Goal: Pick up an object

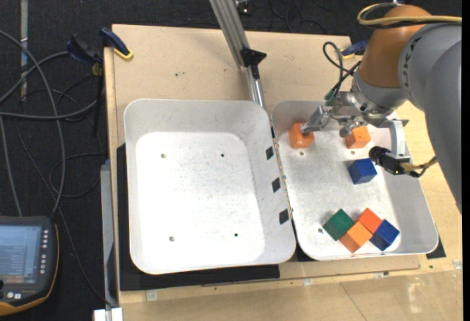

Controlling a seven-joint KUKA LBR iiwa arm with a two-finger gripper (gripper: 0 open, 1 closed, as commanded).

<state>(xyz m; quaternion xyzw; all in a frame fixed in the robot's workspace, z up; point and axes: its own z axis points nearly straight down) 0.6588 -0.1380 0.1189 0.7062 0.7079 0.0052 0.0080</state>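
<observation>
My gripper (316,122) hangs over the back of the right bin (411,198), under the grey arm with its orange band (388,48). An orange block (299,137) sits right at the gripper's lower-left tip, near the bin's back left corner; whether they touch I cannot tell. A second orange block (358,137) lies just right of the gripper. A blue block (362,170) rests further forward, in the middle of the bin.
At the right bin's front edge a green block (338,225), two orange blocks (369,222) and a blue block (385,235) huddle together. The left bin (147,121) lies beside it. A slanted metal rod (228,11) ends near the bins' shared back edge.
</observation>
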